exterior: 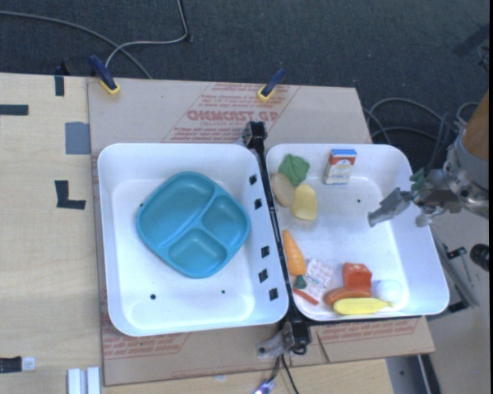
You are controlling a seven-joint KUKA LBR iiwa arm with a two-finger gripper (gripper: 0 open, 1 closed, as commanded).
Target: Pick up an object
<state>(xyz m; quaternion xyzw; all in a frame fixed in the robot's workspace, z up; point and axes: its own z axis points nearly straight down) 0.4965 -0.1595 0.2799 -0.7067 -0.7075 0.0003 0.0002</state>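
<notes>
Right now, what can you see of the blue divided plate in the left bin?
The blue divided plate is a turquoise, plastic-looking tray with rounded corners and three compartments, one large and two smaller. It lies flat, right side up and turned diagonally, near the middle of the left bin. Nothing rests in it or touches it.

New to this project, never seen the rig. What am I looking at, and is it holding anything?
One camera fixed above a bench, looking down at a slant. The grey robot arm enters from the right; its gripper hangs over the right bin with nothing visible between the fingers. That bin holds toy food: a carrot, a banana, a small carton, a green leafy piece and others. The left bin holds a blue divided plate. Both bins sit on cardboard clamped to the bench.
</notes>
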